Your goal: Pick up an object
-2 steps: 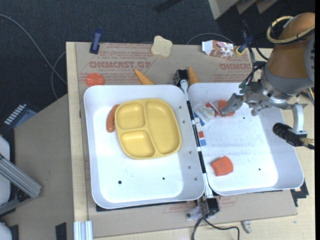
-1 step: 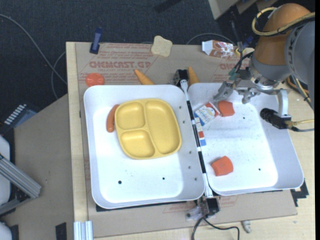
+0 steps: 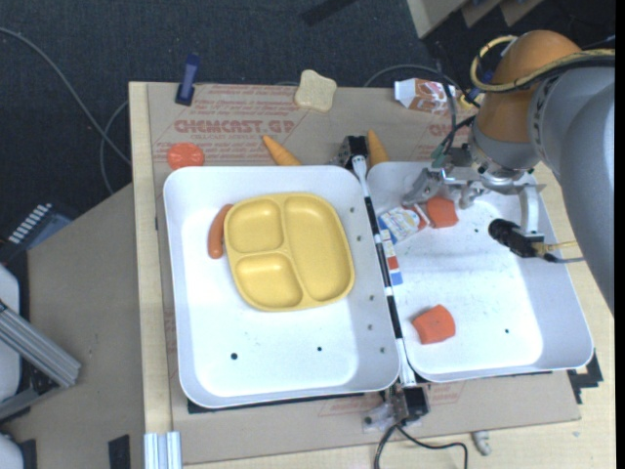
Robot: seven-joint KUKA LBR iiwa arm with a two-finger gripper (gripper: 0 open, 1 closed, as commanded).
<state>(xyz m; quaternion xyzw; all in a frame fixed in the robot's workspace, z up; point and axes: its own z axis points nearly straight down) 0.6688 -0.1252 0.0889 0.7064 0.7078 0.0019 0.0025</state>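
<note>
– Over at the far end of the right bin (image 3: 508, 291), that's where the gripper (image 3: 447, 186) is. The grey arm (image 3: 576, 106) comes in from the right side and bends down to it.

– Has it got anything?

– Not that I can see. An orange block (image 3: 442, 213) lies on the bin floor just in front of the gripper, very close to it, maybe touching. Whether the gripper is open or closed I cannot tell from this angle; the wrist covers too much.

– What else is in that bin?

– A small white packet (image 3: 402, 223) with blue and red print, just beside the block and near the wall shared with the other bin. A second orange block (image 3: 435, 323) sits well apart from them, toward the near end.

– And the left bin (image 3: 293, 355)?

– A yellow divided plate (image 3: 288, 250) lies flat in it, three compartments, nothing in them. A sausage (image 3: 215, 233) lies along the plate's left edge, on the bin floor.

– Anything on the bench (image 3: 244, 125) itself?

– Behind the bins, yes: a slice of bread (image 3: 315, 89) and a carrot (image 3: 280, 150), the carrot close to the left bin's far rim.
</note>
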